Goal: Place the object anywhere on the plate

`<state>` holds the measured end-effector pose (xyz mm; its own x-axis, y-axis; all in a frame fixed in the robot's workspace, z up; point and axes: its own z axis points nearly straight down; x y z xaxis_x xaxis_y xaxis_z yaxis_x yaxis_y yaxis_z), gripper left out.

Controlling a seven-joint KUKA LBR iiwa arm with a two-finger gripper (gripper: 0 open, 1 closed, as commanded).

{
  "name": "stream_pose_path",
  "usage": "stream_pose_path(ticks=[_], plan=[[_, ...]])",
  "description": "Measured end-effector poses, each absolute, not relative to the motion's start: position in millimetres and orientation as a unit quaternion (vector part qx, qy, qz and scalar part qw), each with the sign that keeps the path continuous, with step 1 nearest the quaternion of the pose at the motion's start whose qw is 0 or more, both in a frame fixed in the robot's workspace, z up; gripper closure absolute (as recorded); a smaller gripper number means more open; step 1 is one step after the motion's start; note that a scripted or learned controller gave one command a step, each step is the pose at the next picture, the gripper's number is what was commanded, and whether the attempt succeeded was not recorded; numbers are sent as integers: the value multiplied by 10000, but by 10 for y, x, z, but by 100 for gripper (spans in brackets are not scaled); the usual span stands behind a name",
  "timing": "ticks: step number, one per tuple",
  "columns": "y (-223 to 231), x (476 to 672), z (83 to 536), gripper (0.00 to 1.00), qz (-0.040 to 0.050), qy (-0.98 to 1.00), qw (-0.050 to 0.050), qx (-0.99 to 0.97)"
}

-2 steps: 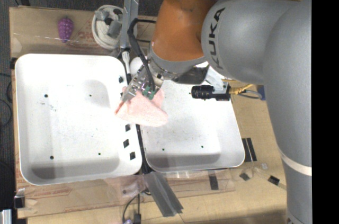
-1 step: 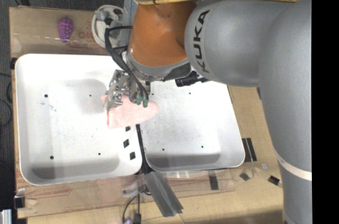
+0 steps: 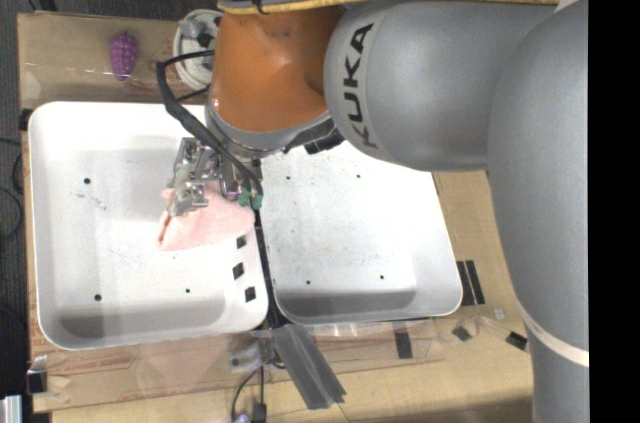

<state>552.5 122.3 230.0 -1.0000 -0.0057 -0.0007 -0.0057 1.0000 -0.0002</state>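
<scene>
Inside left bin (image 3: 60, 211): pink plate (image 3: 205, 229), tool (image 3: 190, 196) above.

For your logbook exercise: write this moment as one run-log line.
pincer: over left bin | pink object: beneath it, in bin | grip: unclear | purple item: on bench

Bench (image 3: 75, 46), two white bins (image 3: 60, 211), purple object (image 3: 123, 54)

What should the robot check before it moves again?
1. Gripper is over the left bin: ok.
2. Pink plate sits in the left bin, right under the gripper: ok.
3. An object is between the fingers: cannot tell.
4. Plate lies flat: cannot tell, the gripper covers part of it.
5. Purple thing lies on the bench outside the bins, out of the way: ok.
</scene>
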Motion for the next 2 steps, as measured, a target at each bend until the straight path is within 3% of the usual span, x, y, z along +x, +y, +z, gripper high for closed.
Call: stream_pose_path(ticks=[1, 2], plan=[[1727, 5388, 2303, 100, -4, 10000, 1, -46], [1726, 5389, 2305, 0, -3, 10000, 3, -44]])
